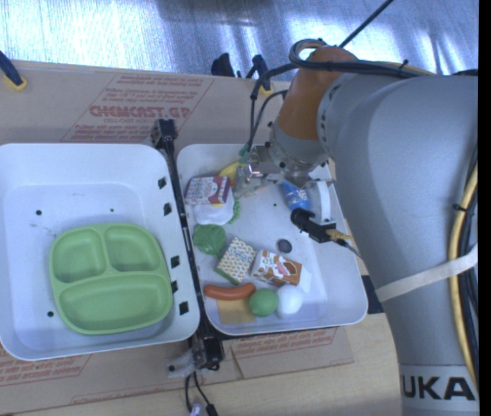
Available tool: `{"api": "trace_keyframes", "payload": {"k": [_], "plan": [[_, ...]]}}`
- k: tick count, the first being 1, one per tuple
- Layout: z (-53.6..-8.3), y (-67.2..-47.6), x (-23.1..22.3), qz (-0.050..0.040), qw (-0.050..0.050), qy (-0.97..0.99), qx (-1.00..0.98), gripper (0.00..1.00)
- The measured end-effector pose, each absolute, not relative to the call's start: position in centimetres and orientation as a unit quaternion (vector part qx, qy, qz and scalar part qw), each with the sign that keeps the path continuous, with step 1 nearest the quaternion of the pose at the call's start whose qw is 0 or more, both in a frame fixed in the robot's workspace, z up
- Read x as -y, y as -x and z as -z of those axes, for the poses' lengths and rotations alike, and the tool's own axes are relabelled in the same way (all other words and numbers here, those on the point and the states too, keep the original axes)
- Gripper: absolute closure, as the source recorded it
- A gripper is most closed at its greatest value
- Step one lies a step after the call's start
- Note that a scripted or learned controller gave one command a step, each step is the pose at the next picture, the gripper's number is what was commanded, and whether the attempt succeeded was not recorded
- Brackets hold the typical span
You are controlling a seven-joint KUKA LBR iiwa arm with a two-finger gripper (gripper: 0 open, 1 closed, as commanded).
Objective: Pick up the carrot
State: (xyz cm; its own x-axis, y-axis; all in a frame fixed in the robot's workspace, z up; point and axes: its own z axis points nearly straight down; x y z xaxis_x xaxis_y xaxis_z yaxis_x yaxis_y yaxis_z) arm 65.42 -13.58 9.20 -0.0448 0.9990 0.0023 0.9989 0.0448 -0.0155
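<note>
The carrot [228, 291], a short orange-red stick, lies near the front edge of the right bin [350, 295], partly on a yellow slab [235, 314]. My gripper [252, 172] hangs low over the back of the same bin, well behind the carrot and apart from it. It sits beside a yellow item [225, 171] and a small white and red carton [208, 190]. The grey arm with its orange band [302, 102] comes in from the right and covers the bin's back right corner.
Around the carrot lie a green ball [264, 302], a white egg [290, 301], a patterned box [237, 260], an orange packet [277, 269] and a green lump [211, 238]. A blue bottle [296, 196] rests near the gripper. The left bin [20, 180] holds a green divided plate [111, 277].
</note>
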Motion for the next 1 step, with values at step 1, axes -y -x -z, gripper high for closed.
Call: {"api": "trace_keyframes", "payload": {"k": [1], "plan": [[-28.86,-63.37,15.85,0.0000,0.000,0.652,0.758,1.00]]}}
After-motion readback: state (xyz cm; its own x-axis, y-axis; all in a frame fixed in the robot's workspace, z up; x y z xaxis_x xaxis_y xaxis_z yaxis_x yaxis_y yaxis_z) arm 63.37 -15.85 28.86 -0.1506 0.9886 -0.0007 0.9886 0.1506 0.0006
